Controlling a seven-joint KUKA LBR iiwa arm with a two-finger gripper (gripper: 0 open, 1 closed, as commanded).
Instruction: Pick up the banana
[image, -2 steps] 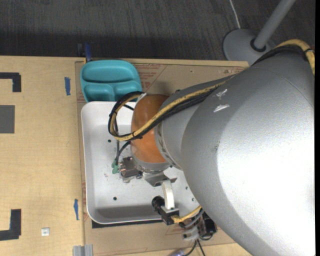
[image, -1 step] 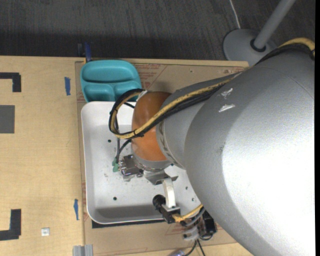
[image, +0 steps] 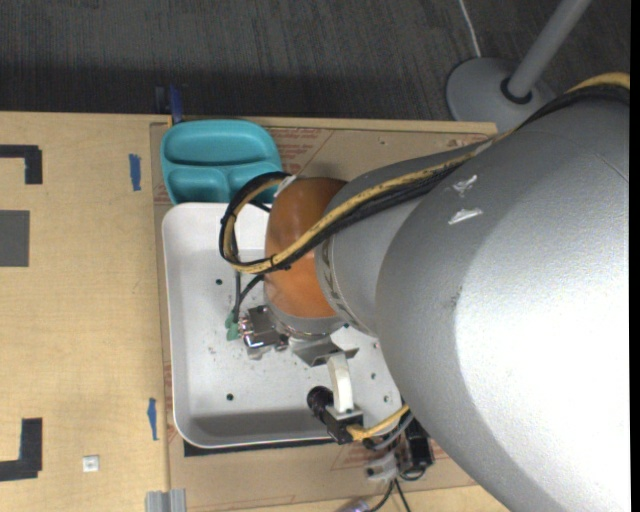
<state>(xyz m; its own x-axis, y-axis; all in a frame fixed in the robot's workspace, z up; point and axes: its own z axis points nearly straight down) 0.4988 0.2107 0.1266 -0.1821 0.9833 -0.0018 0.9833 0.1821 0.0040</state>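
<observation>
The grey arm (image: 500, 300) fills the right of the frame, its orange band (image: 300, 250) over a white bin (image: 195, 330) at centre left. A teal tray (image: 220, 160) sits just above the bin. The banana's place cannot be told.
</observation>
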